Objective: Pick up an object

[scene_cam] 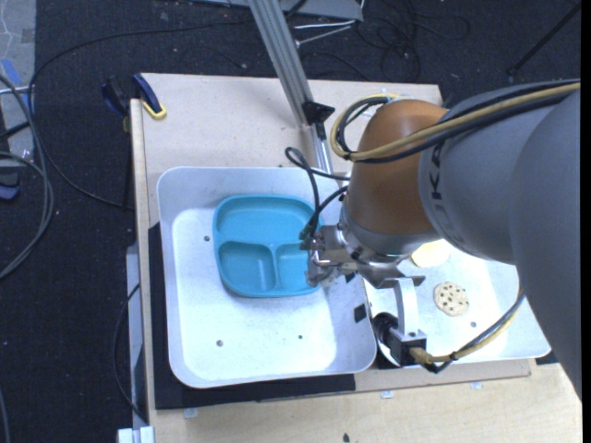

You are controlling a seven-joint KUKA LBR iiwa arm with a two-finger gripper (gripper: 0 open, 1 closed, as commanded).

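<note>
I read the jaws (319, 258) at the right edge of the blue compartmented plastic tray (263, 245), which lies flat in the left white bin (189, 340). The tray extends leftward from them. Their opening I cannot tell; the wrist hides it.

Below me the pale wooden tabletop (231, 118) carries two shallow white plastic bins (259, 349) side by side. A blue-and-yellow clamp (148, 98) sits at its far left corner. A slanted silver metal pole (282, 49) rises behind, over dark carpeted floor (65, 247) strewn with black cables (55, 178).
</note>
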